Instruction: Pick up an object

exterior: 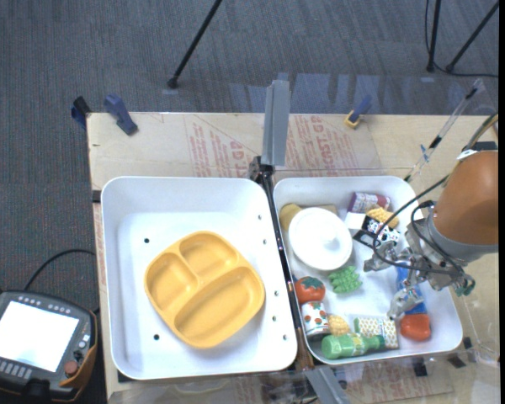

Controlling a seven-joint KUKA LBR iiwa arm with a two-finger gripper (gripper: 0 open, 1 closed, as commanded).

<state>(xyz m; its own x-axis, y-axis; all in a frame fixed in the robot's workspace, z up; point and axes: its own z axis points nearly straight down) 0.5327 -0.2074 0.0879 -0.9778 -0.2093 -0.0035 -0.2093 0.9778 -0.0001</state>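
arm [470, 204] reaches from right, low over right bin [454, 310] | gripper [404, 297] grip state: cannot tell | orange object [416, 327] just beside gripper

Faded red printed lettering is showing on the tan cardboard sheet [320, 141] lying under the bins, but it is sitting reversed and too blurred for reading.

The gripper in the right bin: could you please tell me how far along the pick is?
Done: the arm has reached into the right bin, with the gripper low among the toys beside the orange piece. In hand: nothing visibly held. Left: grasping and lifting one object. The yellow tray lies in the left bin.
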